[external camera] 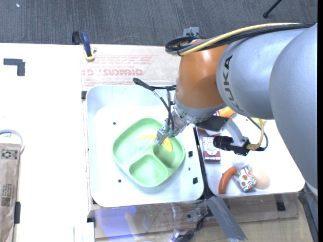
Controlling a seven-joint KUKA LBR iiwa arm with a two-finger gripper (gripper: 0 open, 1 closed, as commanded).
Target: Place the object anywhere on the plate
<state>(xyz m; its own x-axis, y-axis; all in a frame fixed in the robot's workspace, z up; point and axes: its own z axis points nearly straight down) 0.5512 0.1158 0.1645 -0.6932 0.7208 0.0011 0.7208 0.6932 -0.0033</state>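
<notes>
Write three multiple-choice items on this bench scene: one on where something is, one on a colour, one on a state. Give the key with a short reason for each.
1. Where is the plate?
A. In the left bin
B. In the right bin
C. On the cardboard beyond the bins

2. What colour is the plate?
A. Red
B. Light green
C. Black

3. How does the gripper stand in relation to the plate?
A. Far off, over the right bin
B. Low over the plate's right part, at a yellow object
C. Raised high above the cardboard

Key:
1 A: the plate lies inside the left bin, while the right bin holds a sausage, a small carton and other items.
2 B: its divided compartments are pale green.
3 B: the gripper tip sits at the yellow object over the plate's right side.
</notes>
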